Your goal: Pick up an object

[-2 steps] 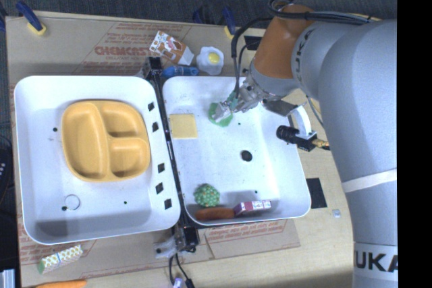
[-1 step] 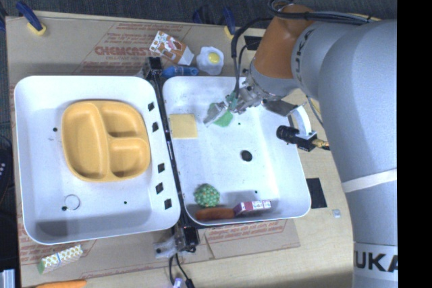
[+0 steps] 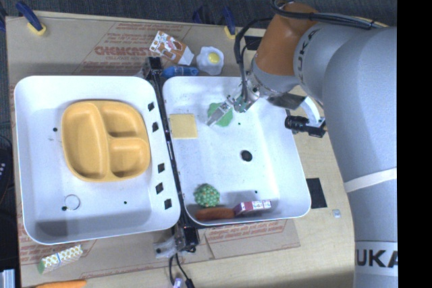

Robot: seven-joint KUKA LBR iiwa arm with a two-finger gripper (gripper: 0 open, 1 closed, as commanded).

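Yellow plastic, a divided tray point(image 3: 106, 139), fills the left bin point(image 3: 30, 165). Past the divider from it, in the right bin point(image 3: 287, 158), a pale yellow square point(image 3: 183, 125) lies at the bin's left wall, a green bumpy ball point(image 3: 207, 195) sits near its front wall, and a red-and-white packet point(image 3: 254, 206) lies beside that ball. My claw point(image 3: 228, 111) hangs over the right bin's back part, touching a green flat piece point(image 3: 221, 113); I cannot tell whether it grips it.
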